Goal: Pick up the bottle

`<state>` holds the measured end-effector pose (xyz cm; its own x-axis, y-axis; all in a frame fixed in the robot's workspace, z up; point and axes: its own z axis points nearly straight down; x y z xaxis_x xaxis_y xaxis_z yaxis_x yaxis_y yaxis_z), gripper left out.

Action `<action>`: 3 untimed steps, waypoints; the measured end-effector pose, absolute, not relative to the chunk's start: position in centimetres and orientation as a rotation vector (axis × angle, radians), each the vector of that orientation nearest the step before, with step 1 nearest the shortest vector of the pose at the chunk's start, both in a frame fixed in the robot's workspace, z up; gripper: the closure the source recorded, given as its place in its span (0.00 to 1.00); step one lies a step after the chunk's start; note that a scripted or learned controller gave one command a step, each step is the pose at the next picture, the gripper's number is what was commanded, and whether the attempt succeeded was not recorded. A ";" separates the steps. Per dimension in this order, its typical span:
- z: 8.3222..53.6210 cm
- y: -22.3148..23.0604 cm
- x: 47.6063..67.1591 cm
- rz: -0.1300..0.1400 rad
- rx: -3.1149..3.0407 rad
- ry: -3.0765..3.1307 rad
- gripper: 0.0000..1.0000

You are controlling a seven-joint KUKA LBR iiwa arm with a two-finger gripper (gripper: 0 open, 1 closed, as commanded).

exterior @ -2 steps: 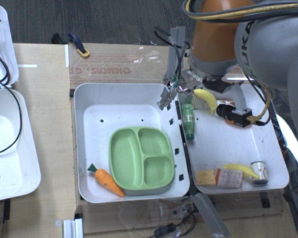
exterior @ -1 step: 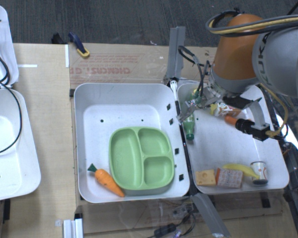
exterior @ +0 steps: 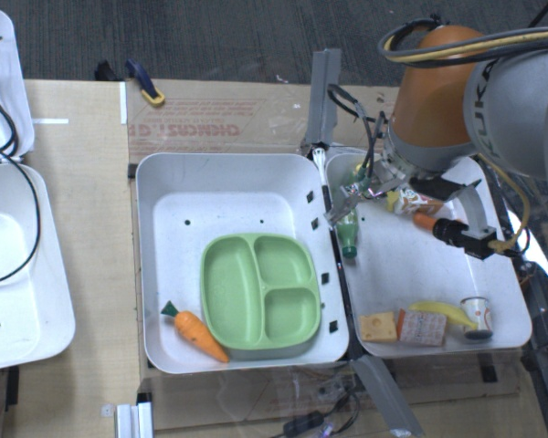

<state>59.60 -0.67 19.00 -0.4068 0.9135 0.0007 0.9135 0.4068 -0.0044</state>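
Bottle (exterior: 348,235) first: we see a small green bottle lying against the left wall of the right bin (exterior: 411,272), in the far half of that bin, its length running near to far. Its far end sits right under the gripper (exterior: 365,192), which hangs at the far left corner of the right bin amid a tangle of cables. We cannot tell how the pincer stands, since the wrist and wires hide it, and we cannot tell whether it touches the bottle.

Above the gripper rises the arm (exterior: 493,80), grey with a broad orange band, coming in from the right and covering the far right part of the bin.

Along the near wall of the right bin we count 4 things in a row: a yellow block like cheese (exterior: 378,326) on the left, a small reddish packet (exterior: 424,328) just beside it, a banana (exterior: 446,312) lying behind the packet, and a small can (exterior: 478,318) on the right.

The left bin (exterior: 164,245) holds a green plate with 3 compartments (exterior: 260,290) in its near right part. A toy carrot (exterior: 195,331) lies touching the plate's near left edge, its green top pointing left.

On the bench beyond the left bin lies a small blue and yellow clip (exterior: 143,83).
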 end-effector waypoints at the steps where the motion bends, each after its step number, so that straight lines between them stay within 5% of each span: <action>1: 19.0 -0.7 59.6 0.005 -1.709 -2.632 0.00; 3: 19.0 -0.7 59.6 0.005 -1.709 -2.632 0.00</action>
<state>59.60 -0.67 19.00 -0.4069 0.9135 0.0007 0.9135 0.4069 -0.0044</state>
